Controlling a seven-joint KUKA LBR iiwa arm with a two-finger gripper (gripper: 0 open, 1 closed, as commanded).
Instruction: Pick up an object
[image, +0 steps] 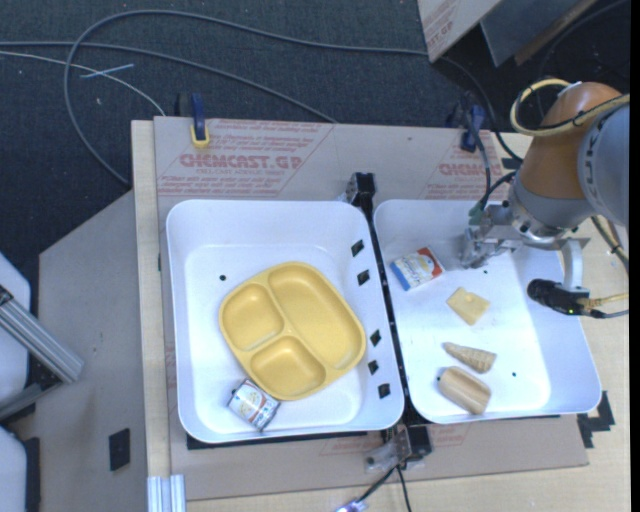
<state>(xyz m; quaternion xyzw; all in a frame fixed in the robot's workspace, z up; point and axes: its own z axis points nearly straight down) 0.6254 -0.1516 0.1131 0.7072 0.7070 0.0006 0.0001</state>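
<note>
Over the right bin (560, 385), near its upper edge, the gripper (480, 243) is seen at the end of the grey arm with its orange band. Whether anything is grasped cannot be told from this view, and no object is seen lifted. Just to the gripper's left, on the bin floor, a small blue, white and red packet (416, 268) is lying. Below it, a pale yellow cheese wedge (468, 305) is placed near the middle of the bin. Further down, a cone-shaped pastry (470, 356) and a tan bread roll (464, 389) are set close together, the roll nearest the lower rim. Within the left bin (190, 300), a yellow divided plate (291, 329) is laid, and a small tin can (252, 405) is resting against its lower left edge.
</note>
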